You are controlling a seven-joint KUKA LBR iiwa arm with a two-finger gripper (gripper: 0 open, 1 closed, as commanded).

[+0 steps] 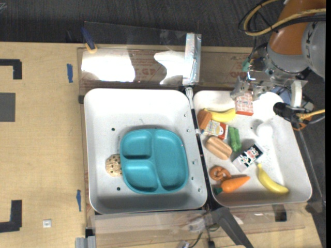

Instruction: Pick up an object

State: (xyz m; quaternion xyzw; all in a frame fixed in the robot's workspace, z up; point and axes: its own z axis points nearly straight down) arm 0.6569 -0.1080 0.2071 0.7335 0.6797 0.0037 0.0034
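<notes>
From my station I take the hot dog [218, 148] in the right bin [295, 154] as my reference. The gripper [243, 91] hangs up and to the right of the hot dog, over the far end of that bin. The arm [295, 40] with its orange band sits further right still. Directly under the gripper, between it and the hot dog, I see a small red-and-white carton [244, 105]. It appears to meet the tool's tip. I cannot tell whether the tool is spread or pressed together, nor whether it is pinching that carton.

Just above the hot dog lies a red packet [217, 130], and beyond that 1 banana [222, 116]. A green vegetable [235, 138] lies just right of the hot dog. A black-and-white carton [248, 156] is right of the hot dog and slightly nearer the camera. Below the hot dog are a pretzel [218, 173] and a carrot [234, 183], close together. The 2nd banana [271, 182] lies down and well to the right of it.

Left of the hot dog, in the left bin [98, 107], sits a teal divided plate [153, 160]. A cookie [113, 165] lies against the plate's far side from the hot dog.
</notes>
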